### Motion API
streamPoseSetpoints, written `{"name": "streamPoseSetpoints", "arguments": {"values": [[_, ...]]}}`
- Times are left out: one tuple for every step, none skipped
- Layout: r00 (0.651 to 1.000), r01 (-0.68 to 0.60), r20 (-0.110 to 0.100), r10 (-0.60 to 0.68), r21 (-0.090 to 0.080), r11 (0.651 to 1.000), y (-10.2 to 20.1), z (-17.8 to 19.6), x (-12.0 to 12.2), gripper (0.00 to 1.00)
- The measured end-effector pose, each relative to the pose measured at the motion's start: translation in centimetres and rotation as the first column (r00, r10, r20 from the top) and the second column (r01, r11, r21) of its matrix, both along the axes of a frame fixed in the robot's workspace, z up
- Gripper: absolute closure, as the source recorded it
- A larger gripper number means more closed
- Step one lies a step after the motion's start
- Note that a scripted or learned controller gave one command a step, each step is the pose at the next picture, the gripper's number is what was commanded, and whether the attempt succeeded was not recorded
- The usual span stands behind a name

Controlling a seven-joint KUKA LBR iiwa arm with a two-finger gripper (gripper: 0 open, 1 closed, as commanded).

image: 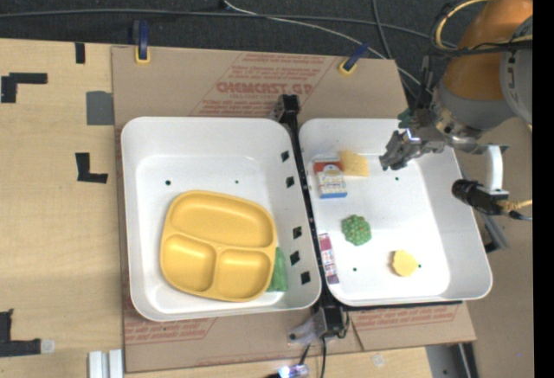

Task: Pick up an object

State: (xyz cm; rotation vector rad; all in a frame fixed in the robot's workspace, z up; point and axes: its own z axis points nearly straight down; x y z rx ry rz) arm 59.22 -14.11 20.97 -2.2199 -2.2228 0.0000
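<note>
2 bins: left bin (143,151) and right bin (450,221), side by side, touching at the divider.
Left bin: yellow 3-compartment tray (216,244); green item (278,272) wedged at its right edge.
Right bin: red-white box (330,178), yellow block (353,163) just beside it, green broccoli-like piece (356,230), yellow round piece (403,263), thin pink packet (326,257) along left wall.
Gripper (394,158): over right bin's upper part, near yellow block, nothing between its fingers; spread or pressed together, cannot tell.
</note>
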Motion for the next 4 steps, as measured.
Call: {"name": "streamPoseSetpoints", "arguments": {"values": [[1.0,-0.005,-0.002,0.005,0.001,1.0,6.2,-0.4,-0.1,1.0],[1.0,-0.006,-0.002,0.006,0.002,1.0,12.3,-0.8,0.1,1.0],[1.0,-0.006,-0.002,0.006,0.001,1.0,18.4,-0.8,0.0,1.0],[1.0,-0.006,-0.002,0.006,0.001,1.0,23.4,-0.4,-0.2,1.0]]}}
